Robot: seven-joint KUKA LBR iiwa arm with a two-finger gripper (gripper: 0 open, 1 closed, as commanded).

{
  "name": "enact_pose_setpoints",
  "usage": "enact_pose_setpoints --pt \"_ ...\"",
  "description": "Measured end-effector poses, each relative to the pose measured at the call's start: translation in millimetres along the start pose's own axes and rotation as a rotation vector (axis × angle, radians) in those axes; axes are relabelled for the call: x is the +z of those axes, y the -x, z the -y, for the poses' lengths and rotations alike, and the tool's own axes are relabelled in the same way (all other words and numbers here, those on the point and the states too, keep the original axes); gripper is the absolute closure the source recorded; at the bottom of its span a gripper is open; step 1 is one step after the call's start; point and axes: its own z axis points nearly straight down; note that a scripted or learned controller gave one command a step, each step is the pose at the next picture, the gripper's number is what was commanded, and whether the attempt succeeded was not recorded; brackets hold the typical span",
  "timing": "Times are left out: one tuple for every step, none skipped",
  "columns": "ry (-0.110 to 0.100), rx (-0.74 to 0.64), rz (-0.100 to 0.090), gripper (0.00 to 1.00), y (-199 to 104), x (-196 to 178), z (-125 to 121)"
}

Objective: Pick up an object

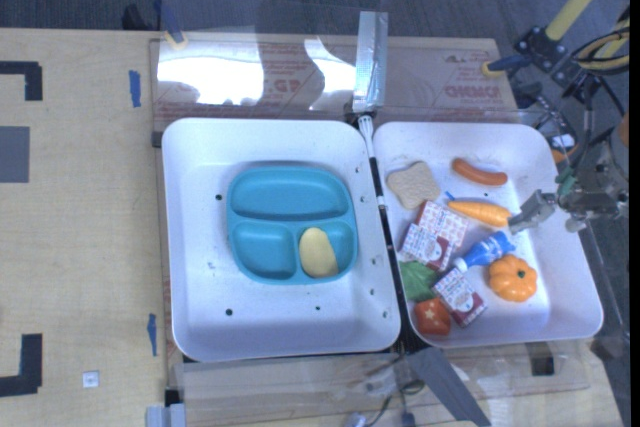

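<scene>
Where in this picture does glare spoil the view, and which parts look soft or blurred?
Camera view: strong white glare lies on the clear panel behind the left bin; the blue tray and toy carrot are evenly lit with soft shadows; the gripper at the right looks slightly blurred.

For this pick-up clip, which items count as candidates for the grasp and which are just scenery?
Candidates, in the right bin:
carrot, nearest the tool
hot dog
bread slice
blue bottle
orange pumpkin
tomato
small cartons

Just lying about:
teal divided tray in the left bin
yellow lemon in the tray's lower right compartment
</scene>
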Motion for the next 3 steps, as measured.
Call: enact_pose_setpoints --pt "0.012 0.039 0.004 0.00 -16 127 -45" --pt "0.019 -0.016 0.006 0.00 -22 133 -98" --pt "0.020 -0.042 0.007 0.00 -45 132 -138"
